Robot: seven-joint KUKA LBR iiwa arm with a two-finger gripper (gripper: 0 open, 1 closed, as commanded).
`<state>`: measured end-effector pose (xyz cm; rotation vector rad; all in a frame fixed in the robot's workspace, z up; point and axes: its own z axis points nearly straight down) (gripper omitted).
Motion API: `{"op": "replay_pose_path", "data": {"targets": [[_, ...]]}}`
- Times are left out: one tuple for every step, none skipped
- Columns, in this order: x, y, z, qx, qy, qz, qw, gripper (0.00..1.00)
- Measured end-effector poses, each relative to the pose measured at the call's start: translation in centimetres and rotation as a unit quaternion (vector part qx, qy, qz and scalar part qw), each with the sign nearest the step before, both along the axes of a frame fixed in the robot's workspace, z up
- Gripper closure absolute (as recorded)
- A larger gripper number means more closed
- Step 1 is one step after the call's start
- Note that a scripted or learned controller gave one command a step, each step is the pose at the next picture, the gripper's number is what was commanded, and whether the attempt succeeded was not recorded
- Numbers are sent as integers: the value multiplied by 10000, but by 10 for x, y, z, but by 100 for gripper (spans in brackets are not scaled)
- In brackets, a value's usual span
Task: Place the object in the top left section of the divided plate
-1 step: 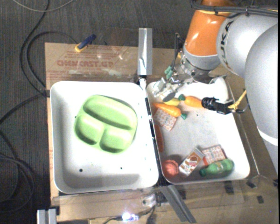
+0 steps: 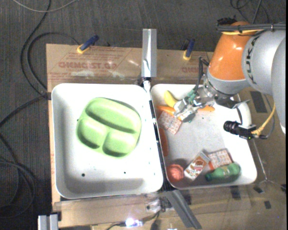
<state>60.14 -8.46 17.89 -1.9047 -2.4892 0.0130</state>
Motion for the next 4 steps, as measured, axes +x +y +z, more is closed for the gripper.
{"op": "replay_pose_path", "data": {"targets": [[-64, 83, 10, 14, 0, 51, 10000, 100], [-55, 187, 20, 7, 1, 293, 9996, 100], [-41, 150, 18, 5, -2, 1252, 9921, 100], [-76, 150, 18, 20, -3, 2033, 9791, 100]]}}
